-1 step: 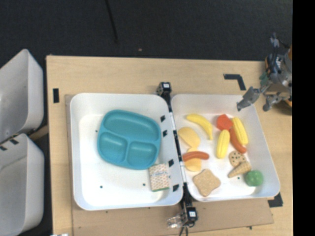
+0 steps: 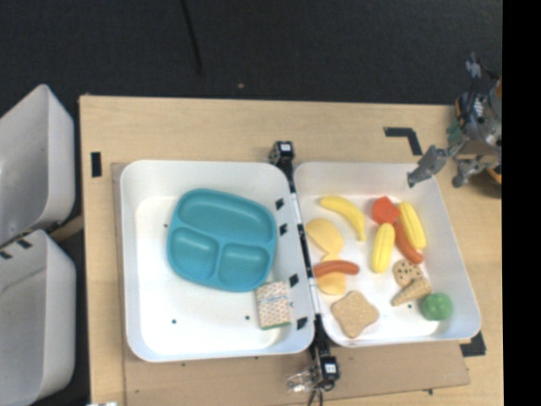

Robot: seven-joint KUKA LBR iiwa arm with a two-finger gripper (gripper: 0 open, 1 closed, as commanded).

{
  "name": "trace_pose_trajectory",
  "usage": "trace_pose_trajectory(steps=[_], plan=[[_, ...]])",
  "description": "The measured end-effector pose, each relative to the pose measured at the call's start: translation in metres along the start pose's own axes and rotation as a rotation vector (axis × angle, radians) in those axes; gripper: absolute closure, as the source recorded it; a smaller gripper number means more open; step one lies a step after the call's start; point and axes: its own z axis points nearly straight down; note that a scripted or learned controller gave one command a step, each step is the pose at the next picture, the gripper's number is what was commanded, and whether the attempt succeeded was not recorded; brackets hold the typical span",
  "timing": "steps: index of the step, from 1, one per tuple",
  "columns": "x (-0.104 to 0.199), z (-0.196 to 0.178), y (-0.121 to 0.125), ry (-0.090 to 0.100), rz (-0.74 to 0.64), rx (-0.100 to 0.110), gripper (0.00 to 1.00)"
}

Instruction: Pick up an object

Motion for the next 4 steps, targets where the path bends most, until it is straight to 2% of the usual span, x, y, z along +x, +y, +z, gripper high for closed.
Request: trace_pose_trajectory(steps=[2, 3, 4], plan=[[-0.011, 0.115, -0.003, -0.001, 0.001, 0.005, 0.0], [-0.014, 0.168, 0.007, -0.008, -0.004, -0.005, 0.0], [-0.015, 0.181, 0.008, -0.002, -0.002, 0.0, 0.0]])
